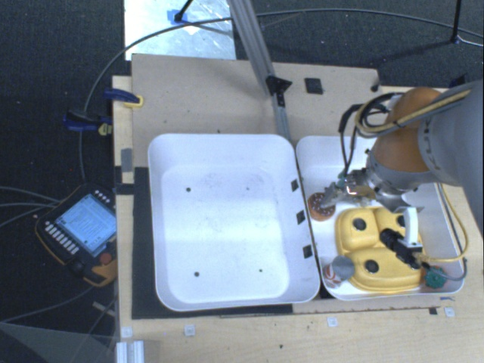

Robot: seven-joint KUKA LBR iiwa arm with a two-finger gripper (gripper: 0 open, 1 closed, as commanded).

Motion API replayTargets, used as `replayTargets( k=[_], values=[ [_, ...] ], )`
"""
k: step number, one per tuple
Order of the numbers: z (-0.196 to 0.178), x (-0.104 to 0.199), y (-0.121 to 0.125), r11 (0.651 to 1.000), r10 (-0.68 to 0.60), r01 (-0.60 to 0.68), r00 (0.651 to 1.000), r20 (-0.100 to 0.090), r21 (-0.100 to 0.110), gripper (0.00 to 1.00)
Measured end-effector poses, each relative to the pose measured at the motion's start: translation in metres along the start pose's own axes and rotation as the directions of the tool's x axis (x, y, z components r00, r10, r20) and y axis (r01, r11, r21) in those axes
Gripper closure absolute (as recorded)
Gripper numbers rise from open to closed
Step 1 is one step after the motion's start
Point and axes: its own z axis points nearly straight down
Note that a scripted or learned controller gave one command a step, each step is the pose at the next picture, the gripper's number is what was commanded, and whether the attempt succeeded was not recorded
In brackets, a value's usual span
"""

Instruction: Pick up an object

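A brown surface (204, 97) is seen across the middle of the view, and two shallow white bins are borne on it side by side. The left bin (227, 225), the wider of the two, is set at nine o'clock from the right bin (321, 153), and their rims are brought close together along the shared edge. The grey arm (446, 142) is brought in from three o'clock, with its orange band shown above the wrist, and is bent down over the upper half of the right bin. A large yellow moulded piece (363, 229), marked with dark round hollows, is laid in the lower half of the right bin, at six o'clock from the wrist. A handheld control unit (79, 229) with a lit blue screen is laid on the dark floor at nine o'clock from the left bin, off the surface. The hand (349, 187) is held over the left part of the right bin, at twelve o'clock from the yellow piece; whether it is apart or together cannot be told. A small brown round thing (321, 206) is found just beside the hand, at eight o'clock from it, near the bin's left wall. A grey lump (339, 268) is lodged against the yellow piece at its seven o'clock. A small green thing (435, 280) is placed at four o'clock from the yellow piece, in the bin's corner.
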Motion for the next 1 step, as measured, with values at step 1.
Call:
replayTargets(
  k=[1],
  values=[
    [-0.0137, 0.0021, 0.0039, 1.000, -0.001, 0.001, 1.000, -0.003, -0.012, 1.00]
  ],
)
